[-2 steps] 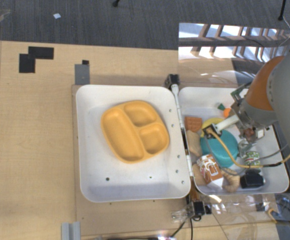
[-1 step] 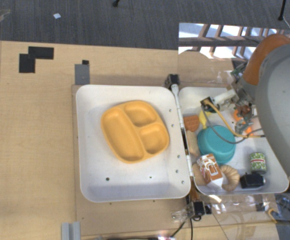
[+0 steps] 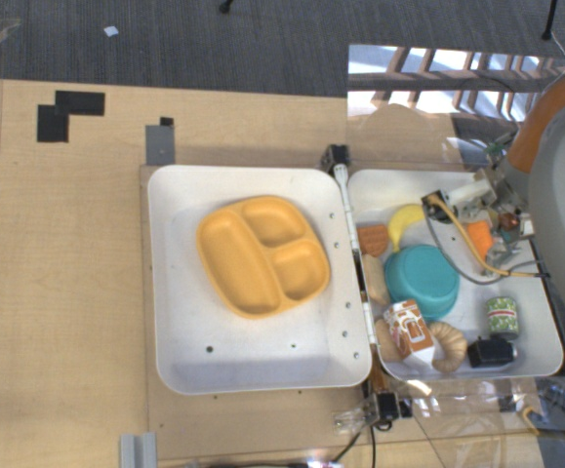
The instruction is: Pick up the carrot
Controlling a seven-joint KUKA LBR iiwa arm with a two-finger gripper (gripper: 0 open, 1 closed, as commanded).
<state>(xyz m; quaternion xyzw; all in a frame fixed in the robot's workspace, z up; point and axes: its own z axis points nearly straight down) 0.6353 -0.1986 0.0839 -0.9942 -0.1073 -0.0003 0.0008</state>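
1. In the right bin (image 3: 555, 359), the carrot (image 3: 480, 237) lies near the far right wall, beside the teal bowl (image 3: 422, 279).
2. The gripper (image 3: 492, 224) hangs directly over it; its jaw state cannot be told.
3. Judged: grasp under way; closing and lifting come next.

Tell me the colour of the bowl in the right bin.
Teal; the bowl shows best in the camera view.

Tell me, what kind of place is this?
Probably a robot lab. A grey robot arm reaches over a wooden bench with two white bins, one holding toy food like a carrot and a croissant.
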